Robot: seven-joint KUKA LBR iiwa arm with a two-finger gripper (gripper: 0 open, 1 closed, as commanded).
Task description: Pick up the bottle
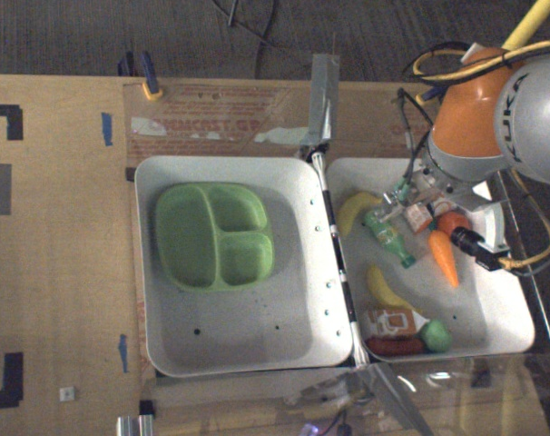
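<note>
Gripper (404, 209) low in right bin (520, 321), finger state unclear, bottle (390, 237) just below-left, carrot (444, 257) right, banana (355, 210) left

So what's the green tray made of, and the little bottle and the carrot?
The tray looks like matte moulded plastic: one even green, with rounded compartments. The bottle seems glossy green plastic, though it could be glass; it is too small to tell. The carrot looks like smooth toy plastic, a uniform orange.
</note>
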